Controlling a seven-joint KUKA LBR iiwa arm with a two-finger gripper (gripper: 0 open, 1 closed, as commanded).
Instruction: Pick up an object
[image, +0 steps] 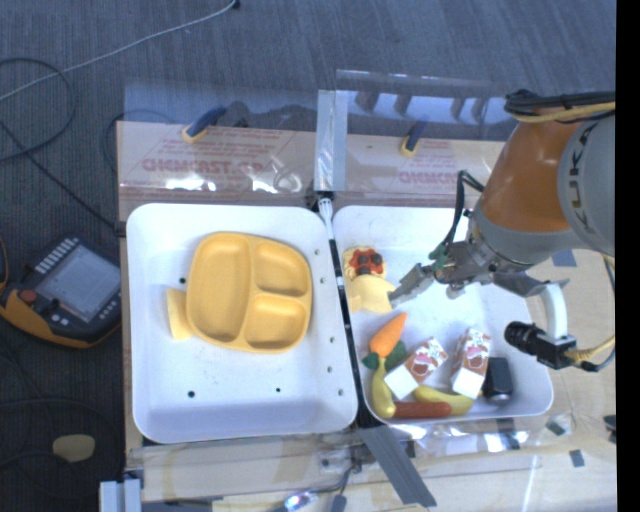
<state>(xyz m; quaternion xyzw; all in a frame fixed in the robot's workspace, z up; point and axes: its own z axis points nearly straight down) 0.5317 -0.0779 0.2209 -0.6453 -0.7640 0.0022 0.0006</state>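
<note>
**Over the right bin, nothing in my grip**

I reached in from the right, my grey arm (560, 190) with its orange band hanging over the right bin (520, 405). My gripper (418, 283) sat low over that bin's upper middle, its 2 fingers (405, 289) pointing left toward the bin's left wall. Whether those fingers were spread or closed I could not tell from this angle; I saw nothing between them.

Just beyond my fingertips lay a pale yellow item (367, 293) with a red and dark top piece (366, 262) above it, close against the divider between the 2 bins. Below that, an orange carrot (388, 333) lay at a slant, and beside it a banana (381, 392) curved along the bin's lower left. 2 small cartons (428, 358) (471, 363) with red and white faces stood near the middle, a red sausage-like piece (424, 409) lay along the front edge, and a black block (497, 380) rested to the right of the cartons.

The left bin (150, 400) held a yellow divided plate (247, 291) with 3 compartments, lying flat near the centre.
</note>
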